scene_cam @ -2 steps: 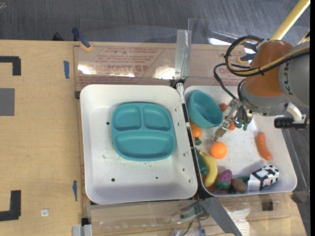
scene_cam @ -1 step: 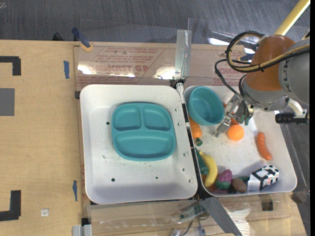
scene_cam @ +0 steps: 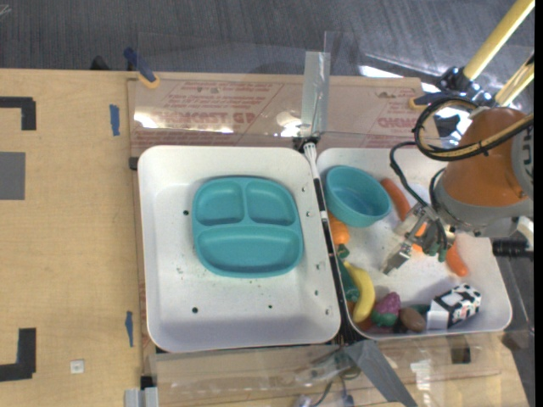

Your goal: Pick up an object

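**Me:** Over the right bin (scene_cam: 501,308), that's where my tool (scene_cam: 405,251) hangs, low above the white floor between the teal bowl (scene_cam: 356,195) and the black-and-white cube (scene_cam: 458,303). Whether it's released or clenched, I cannot tell from up here; the tip is a blur of metal and wires, and nothing I can make out sits in it.

**Spotter:** What's on offer?

**Me:** Plenty. A banana (scene_cam: 360,288) lies along the bin's left wall, a magenta fruit (scene_cam: 389,308) just beside its lower end, a brown lump (scene_cam: 414,318) next to that. An orange carrot (scene_cam: 396,196) leans by the bowl's right rim, and another orange piece (scene_cam: 456,259) pokes out beside my wrist. The left bin (scene_cam: 161,253) carries a teal divided plate (scene_cam: 248,225).

**Spotter:** Which one would you go for?

**Me:** My guess is the banana. It's near the tool and looks like light toy plastic: stiff, a little slick, curved. I'd close across its middle, the narrow way, so it can't swivel out. Trouble is, it's tight against the wall, so one side has little room.

**Spotter:** And the cube?

**Me:** Flat faces, probably light, easy to pinch squarely. But it's tucked in the near right corner, touching the rim as far as I can see. The bowl I'd leave alone: thin rim, likely slippery.
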{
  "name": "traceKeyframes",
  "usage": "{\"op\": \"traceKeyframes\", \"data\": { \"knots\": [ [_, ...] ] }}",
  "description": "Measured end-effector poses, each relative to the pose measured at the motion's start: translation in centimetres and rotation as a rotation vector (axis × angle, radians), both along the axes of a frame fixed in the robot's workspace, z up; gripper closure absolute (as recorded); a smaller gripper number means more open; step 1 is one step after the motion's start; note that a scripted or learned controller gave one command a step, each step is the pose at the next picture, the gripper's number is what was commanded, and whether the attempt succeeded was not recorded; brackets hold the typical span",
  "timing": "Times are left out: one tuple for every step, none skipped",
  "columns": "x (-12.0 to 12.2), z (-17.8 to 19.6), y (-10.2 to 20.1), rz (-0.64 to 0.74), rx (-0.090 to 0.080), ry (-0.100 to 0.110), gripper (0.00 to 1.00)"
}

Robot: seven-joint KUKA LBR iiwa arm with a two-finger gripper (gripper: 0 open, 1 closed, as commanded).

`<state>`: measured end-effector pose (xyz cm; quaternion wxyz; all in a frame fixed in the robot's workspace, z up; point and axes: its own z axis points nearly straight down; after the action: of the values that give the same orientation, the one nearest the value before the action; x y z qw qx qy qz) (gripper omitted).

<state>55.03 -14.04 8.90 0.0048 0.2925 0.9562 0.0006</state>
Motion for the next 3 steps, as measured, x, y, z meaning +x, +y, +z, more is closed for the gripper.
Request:
{"op": "traceKeyframes", "data": {
  "knots": [
    [0.4,1.1,0.0,0.002,-0.003,-0.011,1.0],
    [8.5,-0.1,-5.7,-0.382,0.002,-0.002,1.0],
    [8.3,-0.2,-4.5,-0.372,0.021,0.029,0.0]
  ]
}}
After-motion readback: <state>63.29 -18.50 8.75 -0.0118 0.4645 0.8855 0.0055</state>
